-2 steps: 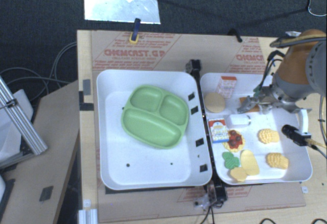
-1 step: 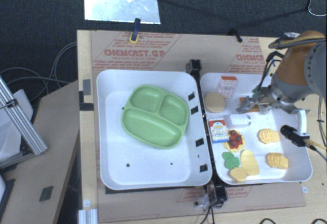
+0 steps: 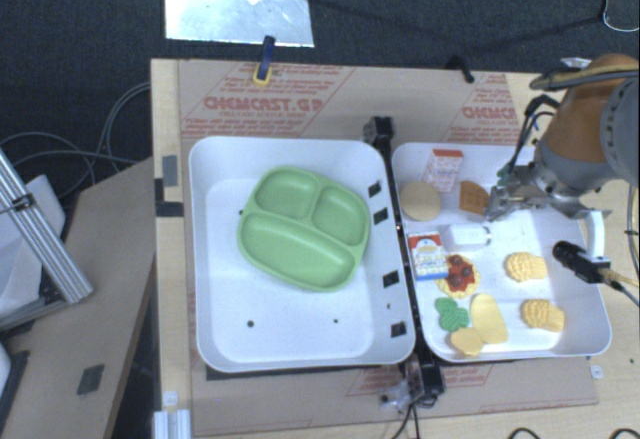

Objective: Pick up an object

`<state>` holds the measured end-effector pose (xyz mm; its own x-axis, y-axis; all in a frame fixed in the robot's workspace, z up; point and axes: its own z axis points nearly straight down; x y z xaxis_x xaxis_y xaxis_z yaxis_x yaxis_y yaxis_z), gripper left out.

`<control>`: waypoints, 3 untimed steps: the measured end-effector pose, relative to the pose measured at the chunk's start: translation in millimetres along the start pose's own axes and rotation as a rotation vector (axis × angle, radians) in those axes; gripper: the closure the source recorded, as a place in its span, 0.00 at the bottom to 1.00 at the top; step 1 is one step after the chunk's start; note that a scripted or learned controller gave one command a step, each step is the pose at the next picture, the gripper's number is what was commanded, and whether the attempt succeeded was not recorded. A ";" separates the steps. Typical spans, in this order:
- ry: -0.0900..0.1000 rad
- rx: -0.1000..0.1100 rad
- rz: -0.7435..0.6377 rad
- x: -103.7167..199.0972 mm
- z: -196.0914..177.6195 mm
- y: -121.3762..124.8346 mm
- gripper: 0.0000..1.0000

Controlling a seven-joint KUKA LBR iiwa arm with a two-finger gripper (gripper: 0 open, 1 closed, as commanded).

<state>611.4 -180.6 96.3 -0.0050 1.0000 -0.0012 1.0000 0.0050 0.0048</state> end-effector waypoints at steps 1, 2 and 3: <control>-0.001 -0.003 0.000 3.7 -64.5 3.5 1.00; 0.000 -0.001 -0.001 2.6 -108.3 5.8 1.00; 0.000 0.000 -0.001 2.5 -129.7 7.1 1.00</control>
<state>617.9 -177.9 226.0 -0.0059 1.0000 -0.0012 1.0000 0.0059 0.0049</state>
